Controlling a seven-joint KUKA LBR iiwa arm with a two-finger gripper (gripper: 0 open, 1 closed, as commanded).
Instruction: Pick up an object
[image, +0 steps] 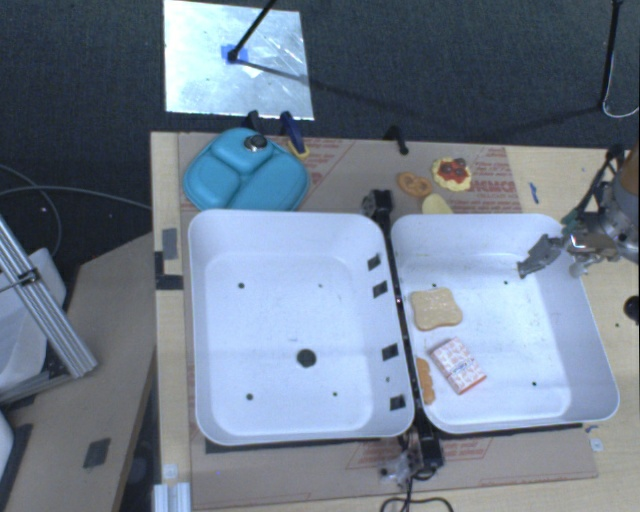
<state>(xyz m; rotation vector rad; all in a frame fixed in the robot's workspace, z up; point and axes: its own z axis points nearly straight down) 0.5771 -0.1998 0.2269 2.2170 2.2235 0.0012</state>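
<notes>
I've got the hand (535, 258) hanging over the far right side of the right bin (590, 385), a dark metal tip poking left from the grey wrist; from this angle I cannot tell how it is set, and I see nothing in it. Down in that bin, well apart from the hand, lies a flat tan slice of toast (436, 309), soft-cornered and matte. Just below it sits a small box (458, 365), rectangular, pink-and-white patterned, turned at a slant. A little orange biscuit (424, 380) rests against the bin's left wall. The left bin (215, 250) is smooth glossy white plastic. Behind it on the surface (330, 165) there's a rounded blue plastic tray (245, 172).
</notes>
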